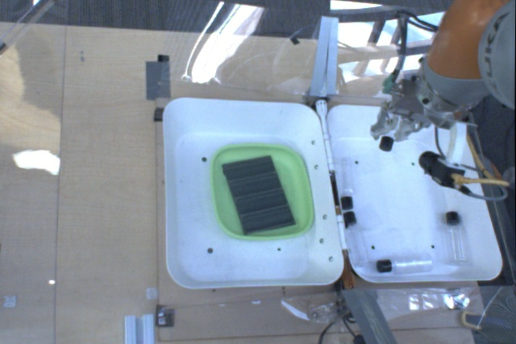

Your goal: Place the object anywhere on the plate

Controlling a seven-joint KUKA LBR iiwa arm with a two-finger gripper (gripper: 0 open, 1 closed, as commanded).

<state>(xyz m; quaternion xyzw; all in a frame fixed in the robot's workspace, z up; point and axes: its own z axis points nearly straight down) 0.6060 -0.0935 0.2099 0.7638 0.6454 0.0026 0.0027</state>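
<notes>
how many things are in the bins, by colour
green square plate: 1
dark grey ribbed slab on that plate: 1
clear tubes with black caps, one at the front and one at the right: 2
total: 4

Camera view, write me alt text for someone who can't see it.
A dark grey ribbed rectangular block lies on a square lime-green plate in the left white bin. The grey arm's two-finger gripper hangs over the right white bin, above a clear tube with a black cap.
</notes>
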